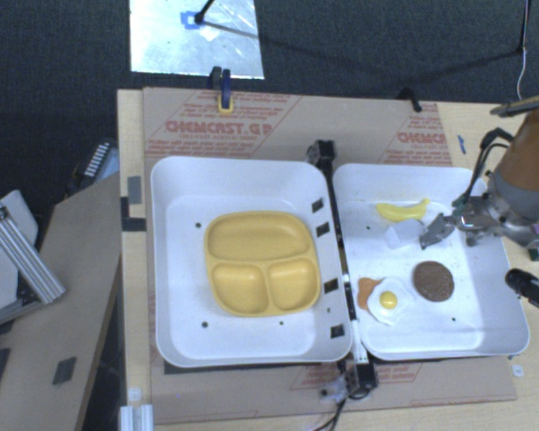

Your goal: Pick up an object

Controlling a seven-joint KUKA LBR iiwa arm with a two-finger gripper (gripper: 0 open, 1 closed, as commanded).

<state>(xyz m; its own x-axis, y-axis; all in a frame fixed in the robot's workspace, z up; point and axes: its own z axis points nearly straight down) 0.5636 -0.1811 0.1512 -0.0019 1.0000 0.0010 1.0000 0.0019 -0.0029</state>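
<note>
In the right bin [485,335] lie a yellow banana [402,210], a brown round patty [433,281], a fried egg [387,302] with an orange piece [368,289] beside it, and a small pale object [401,235] below the banana. My gripper [436,230] hangs over the bin's upper right part, just right of the pale object and above the patty. Nothing shows between its fingers.
The left bin [175,196] holds a yellow three-compartment tray [257,261]. A black divider [331,241] with clips runs between the bins. The arm's orange band [532,155] fills the right edge. A yellow clamp [225,97] sits at the bench's back.
</note>
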